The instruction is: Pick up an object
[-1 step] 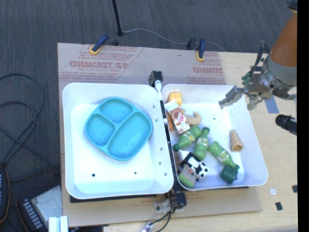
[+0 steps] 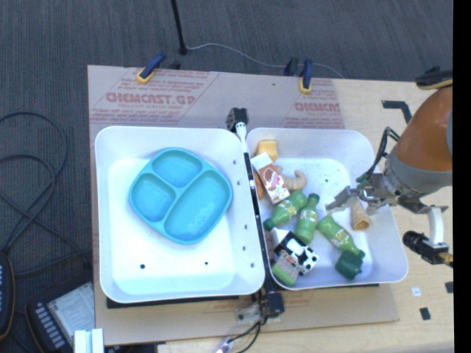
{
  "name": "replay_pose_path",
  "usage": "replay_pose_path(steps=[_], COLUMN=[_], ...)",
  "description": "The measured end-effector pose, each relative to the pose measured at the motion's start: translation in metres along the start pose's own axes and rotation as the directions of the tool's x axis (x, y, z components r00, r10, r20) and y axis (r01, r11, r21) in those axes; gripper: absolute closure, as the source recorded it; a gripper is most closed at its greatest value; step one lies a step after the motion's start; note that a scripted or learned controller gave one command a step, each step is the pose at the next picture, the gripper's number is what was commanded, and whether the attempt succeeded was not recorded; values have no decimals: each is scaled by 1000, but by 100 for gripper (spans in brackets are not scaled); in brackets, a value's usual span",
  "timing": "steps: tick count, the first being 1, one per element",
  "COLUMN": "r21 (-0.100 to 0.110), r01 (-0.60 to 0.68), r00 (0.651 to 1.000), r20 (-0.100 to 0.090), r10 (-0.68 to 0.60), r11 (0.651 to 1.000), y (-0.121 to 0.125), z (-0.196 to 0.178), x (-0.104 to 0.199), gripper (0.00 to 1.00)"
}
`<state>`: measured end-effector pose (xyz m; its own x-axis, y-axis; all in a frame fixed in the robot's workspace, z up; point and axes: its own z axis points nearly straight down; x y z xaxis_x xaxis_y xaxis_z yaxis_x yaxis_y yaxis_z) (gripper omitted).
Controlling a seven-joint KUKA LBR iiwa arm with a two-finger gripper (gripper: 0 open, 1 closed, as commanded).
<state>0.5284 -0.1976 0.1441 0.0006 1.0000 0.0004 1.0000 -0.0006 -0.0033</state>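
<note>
We see the gripper (image 2: 355, 195) over the right bin (image 2: 383, 271), green bottles (image 2: 309, 223) just left of it, a cone (image 2: 359, 215) below it

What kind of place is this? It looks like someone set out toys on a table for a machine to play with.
Probably a robotics lab test bench. A robot arm reaches over two white bins on a clamped board; one holds a blue divided plate, the other toy bottles and food. Loose cables trail on the carpet.

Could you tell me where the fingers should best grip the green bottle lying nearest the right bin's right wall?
Probably across the middle of the green bottle, coming straight down from above. It lies flat and slanted, its long sides fairly free, while its lower end rests close to the right bin rim.
</note>
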Motion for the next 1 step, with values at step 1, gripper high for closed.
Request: replay_pose_path(steps=[1], r21=[-11], r01=[3], r00=[1000], r20=[-1], r10=[-3], r11=[1000], y=[-28], z=[57], x=[32], gripper=[0])
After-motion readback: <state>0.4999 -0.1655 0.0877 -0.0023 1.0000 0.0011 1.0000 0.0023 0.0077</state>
